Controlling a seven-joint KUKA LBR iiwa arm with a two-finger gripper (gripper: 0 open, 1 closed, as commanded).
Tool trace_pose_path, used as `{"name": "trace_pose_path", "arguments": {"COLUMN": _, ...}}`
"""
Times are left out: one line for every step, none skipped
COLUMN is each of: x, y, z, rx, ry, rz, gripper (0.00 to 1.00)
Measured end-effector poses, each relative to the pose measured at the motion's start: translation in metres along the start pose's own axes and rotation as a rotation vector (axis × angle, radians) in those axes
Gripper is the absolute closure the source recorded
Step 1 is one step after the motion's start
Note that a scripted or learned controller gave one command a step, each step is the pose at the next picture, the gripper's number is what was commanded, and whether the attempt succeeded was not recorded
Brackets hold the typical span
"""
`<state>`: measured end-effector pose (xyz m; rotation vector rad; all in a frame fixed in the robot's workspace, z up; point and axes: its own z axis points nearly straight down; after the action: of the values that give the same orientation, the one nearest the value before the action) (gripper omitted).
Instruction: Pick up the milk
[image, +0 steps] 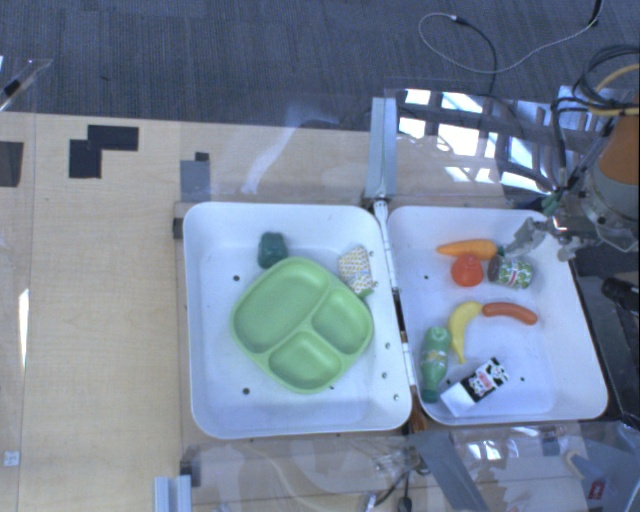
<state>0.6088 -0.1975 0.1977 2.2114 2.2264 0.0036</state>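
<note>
Lying at the right bin's (560, 405) front, the milk (477, 385) sits well apart from the gripper (527, 238), whose opening I cannot tell.

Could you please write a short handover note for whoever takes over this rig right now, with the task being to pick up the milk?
Gripper: at the far right of the right bin, beside the green can; it holds nothing that I can see.
Milk: lying in the right bin's near part, close to the front wall, next to the green bottle and below the banana.
Done: nothing visible; the milk lies apart from the gripper.
Left: move to the milk, grasp it and lift it.
</note>
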Motion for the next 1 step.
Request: {"name": "trace_pose_path", "arguments": {"x": 0.0224, "y": -0.0519, "z": 0.0886, "rx": -0.004, "ry": -0.001, "rz": -0.227, "gripper": 0.00}}
